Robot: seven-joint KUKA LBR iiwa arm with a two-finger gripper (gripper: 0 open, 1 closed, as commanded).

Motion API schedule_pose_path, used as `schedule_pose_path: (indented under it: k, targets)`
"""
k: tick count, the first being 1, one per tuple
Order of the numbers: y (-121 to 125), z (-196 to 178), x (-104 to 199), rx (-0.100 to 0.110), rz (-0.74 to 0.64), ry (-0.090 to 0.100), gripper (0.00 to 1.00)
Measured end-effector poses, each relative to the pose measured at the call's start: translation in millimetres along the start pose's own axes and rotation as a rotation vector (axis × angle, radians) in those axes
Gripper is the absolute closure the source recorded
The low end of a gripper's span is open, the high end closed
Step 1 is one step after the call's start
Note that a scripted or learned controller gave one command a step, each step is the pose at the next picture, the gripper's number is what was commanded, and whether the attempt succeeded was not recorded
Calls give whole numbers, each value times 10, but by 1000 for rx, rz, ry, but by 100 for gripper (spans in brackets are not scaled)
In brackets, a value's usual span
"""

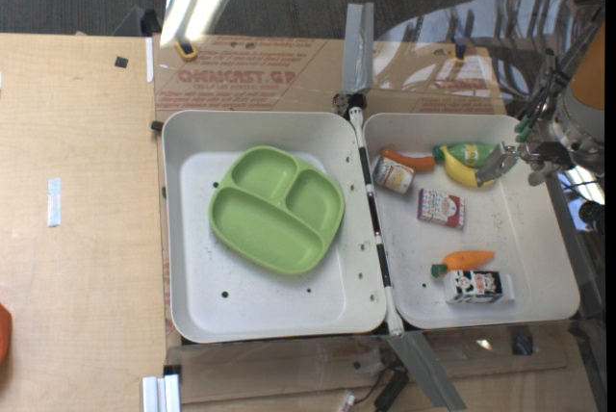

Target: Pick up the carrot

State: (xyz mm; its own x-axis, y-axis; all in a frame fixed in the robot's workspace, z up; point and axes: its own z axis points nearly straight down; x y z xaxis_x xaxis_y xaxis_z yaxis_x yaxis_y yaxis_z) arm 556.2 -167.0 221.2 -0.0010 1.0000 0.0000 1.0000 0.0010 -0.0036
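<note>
Camera view: carrot (467, 259) lies in right bin (539, 304), touching milk carton (475, 286), untouched. End effector (502, 162) hovers near banana (462, 171); finger state indiscernible. Advise: descend on carrot's orange body, clear of carton.

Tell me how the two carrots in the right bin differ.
The back carrot lies near the bin's far left corner, touching a small can; the front carrot lies near the front, just behind a milk carton. The back carrot looks redder, the front one brighter orange with green visible at its left end. Both lie flat, roughly crosswise in the right bin.
</note>
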Motion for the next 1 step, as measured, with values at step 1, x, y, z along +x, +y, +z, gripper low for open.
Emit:
schedule_pose_path:
  k: [1]
  targets:
    - [703,765,115,-4,-148,-2,0]
